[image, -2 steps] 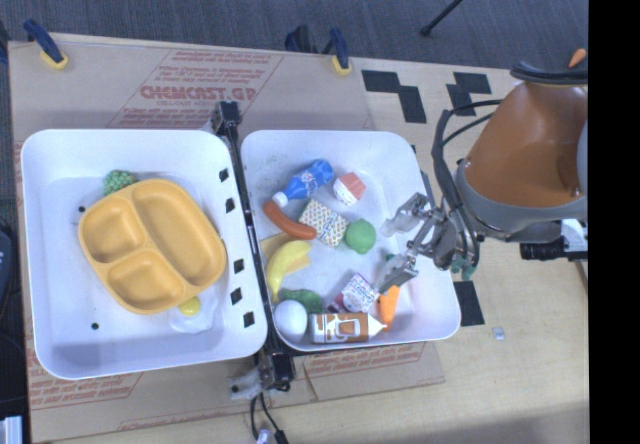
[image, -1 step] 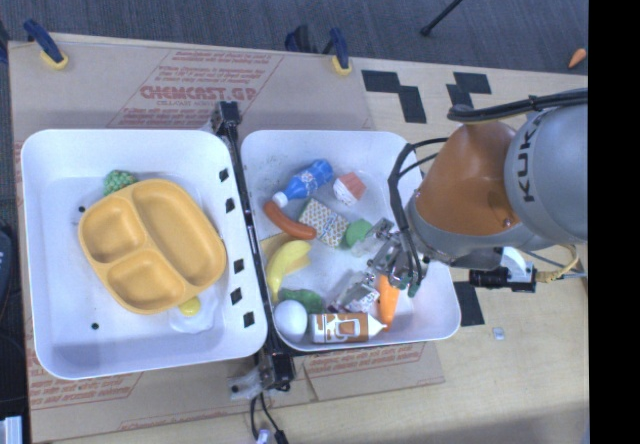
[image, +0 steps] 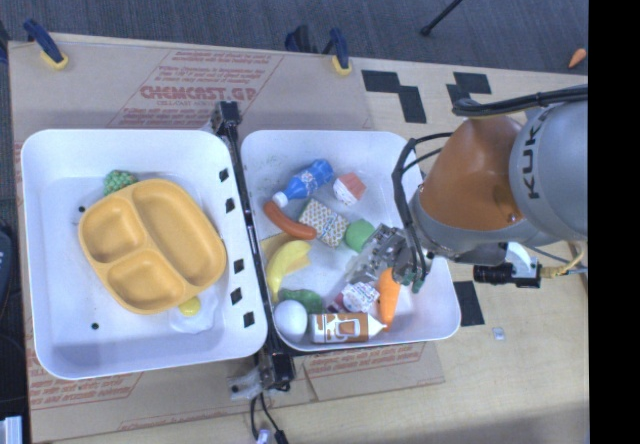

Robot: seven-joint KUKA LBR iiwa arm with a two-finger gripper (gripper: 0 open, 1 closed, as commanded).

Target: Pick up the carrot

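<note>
The carrot [image: 388, 298] is small and orange and lies near the front right corner of the right bin [image: 440, 317], pointing toward the front wall. My gripper [image: 398, 268] hangs low over the bin, just above the carrot's upper end and touching or nearly touching it. The grey arm with its orange band [image: 480, 177] reaches in from the right and hides the bin's right wall.
Crowded round the carrot are a silvery packet [image: 359, 294], an orange-labelled bottle [image: 344, 328], a white egg [image: 291, 317], a banana [image: 287, 263], a green block [image: 358, 235], a checkered box [image: 323, 222], a sausage [image: 290, 219] and a blue bottle [image: 306, 179]. The left bin holds a yellow divided plate [image: 150, 242].
</note>
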